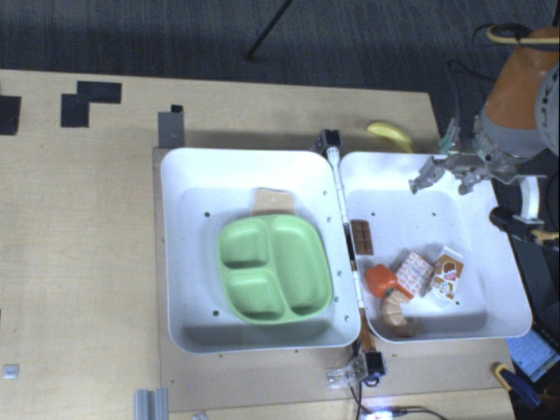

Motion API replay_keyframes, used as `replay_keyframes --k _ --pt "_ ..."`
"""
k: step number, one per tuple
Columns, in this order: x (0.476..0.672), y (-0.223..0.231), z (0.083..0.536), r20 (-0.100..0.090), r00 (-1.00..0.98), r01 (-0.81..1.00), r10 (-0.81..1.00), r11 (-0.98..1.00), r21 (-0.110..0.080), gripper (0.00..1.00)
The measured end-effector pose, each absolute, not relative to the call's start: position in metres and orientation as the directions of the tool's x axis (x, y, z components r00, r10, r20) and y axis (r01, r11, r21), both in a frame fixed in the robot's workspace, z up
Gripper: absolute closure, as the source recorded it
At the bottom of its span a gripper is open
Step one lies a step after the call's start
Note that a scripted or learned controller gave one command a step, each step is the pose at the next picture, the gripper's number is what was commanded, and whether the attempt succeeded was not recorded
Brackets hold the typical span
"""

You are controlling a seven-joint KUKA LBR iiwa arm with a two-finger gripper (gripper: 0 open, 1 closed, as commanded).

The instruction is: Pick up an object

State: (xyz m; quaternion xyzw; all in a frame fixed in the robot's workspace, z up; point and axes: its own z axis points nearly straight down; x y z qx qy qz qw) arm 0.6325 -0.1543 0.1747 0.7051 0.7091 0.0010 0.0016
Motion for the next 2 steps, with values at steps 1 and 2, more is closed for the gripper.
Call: replay_keyframes --k 1,2 --pt "0.568 -0.135 0.086 -0.001 -0.003 1.000 1.000 0.003 0.005 0.00" --pt "0.489 -0.114 0.087 -0.001 -0.001 1.000 1.000 0.001 0.008 0.00"
